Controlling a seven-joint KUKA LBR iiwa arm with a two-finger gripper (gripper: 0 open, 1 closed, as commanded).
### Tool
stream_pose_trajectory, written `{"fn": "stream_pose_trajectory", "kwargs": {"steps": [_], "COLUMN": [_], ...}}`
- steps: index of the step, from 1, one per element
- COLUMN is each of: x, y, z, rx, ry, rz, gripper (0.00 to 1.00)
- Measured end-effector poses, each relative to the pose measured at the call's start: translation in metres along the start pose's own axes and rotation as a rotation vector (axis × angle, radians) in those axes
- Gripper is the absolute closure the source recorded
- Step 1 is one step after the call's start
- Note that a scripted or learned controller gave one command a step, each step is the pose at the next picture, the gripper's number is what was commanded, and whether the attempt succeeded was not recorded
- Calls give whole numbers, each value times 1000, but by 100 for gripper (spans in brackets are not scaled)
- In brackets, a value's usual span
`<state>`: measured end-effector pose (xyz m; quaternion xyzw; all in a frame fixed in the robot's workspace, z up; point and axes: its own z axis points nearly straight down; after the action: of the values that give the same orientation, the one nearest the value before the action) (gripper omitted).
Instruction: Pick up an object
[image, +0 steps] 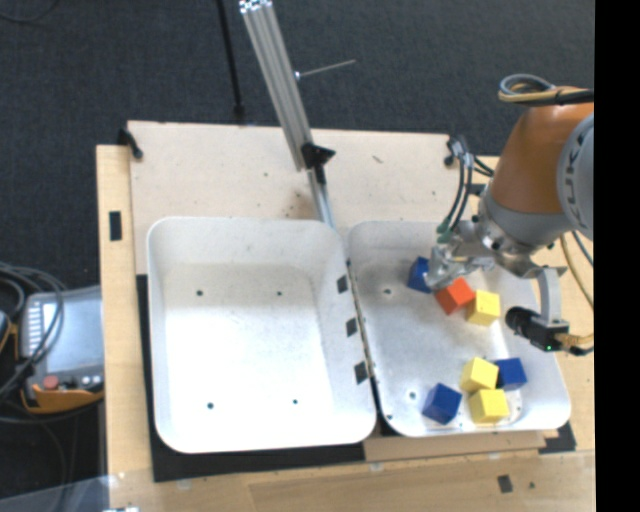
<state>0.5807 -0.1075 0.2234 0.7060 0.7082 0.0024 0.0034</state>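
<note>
Reaching in from the right of the frame, the grey arm with its orange band (535, 165) is positioning the end effector (448, 266) low over the upper part of the right bin (395, 330). Whether the end effector is apart or together cannot be told. A blue cube (418, 274) is sitting just beside it on the left, and an orange cube (456, 295) is lying just below it, with a yellow cube (484, 307) touching or nearly touching the orange one on the right. Toward the lower right of the frame, in the same bin, a yellow cube (479, 374), a blue cube (511, 372), another yellow cube (490, 405) and another blue cube (441, 402) are clustering together. The left bin (250, 335) is occupying the frame's centre-left on the bench (210, 165).
</note>
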Motion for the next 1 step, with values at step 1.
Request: {"fn": "stream_pose_trajectory", "kwargs": {"steps": [1], "x": [-1], "y": [2], "z": [-54], "rx": [0], "ry": [0], "rz": [0], "gripper": [100]}}
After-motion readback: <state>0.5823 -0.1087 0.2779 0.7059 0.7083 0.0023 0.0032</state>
